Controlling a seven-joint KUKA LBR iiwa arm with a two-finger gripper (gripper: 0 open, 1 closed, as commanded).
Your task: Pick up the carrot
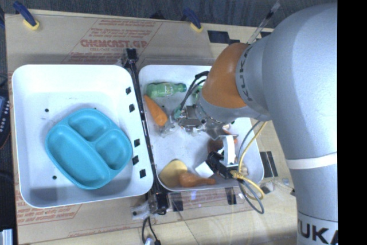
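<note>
Your target, the carrot (155, 110), lies just beside the jaws, on their camera-left side. It is in the bin (172, 69) the arm (298, 83) is reaching into, close to the wall that bin shares with the other white bin (34, 83). It lies slantwise, its thick end away from the jaws and its lower tip nearest them.

To do this step well, centre the jaws over the carrot's middle, not the tapered tip, and turn them to close across its width. You have little room on the far side because the shared wall stands close, so come straight down rather than sweeping in sideways. Beyond the jaws, toward the top of the view, a green bottle (165, 89) lies almost against the carrot's thick end; stay off it. A tan, rounded object (174, 170) sits well behind the jaws near the bin's lower rim and should not get in the way. The blue divided plate (86, 149) is across the wall on the counter's (114, 37) other side.

You cannot tell from this angle how wide the jaws stand, because the wrist covers them. Nothing shows between them, and I cannot say whether they touch the carrot.
</note>
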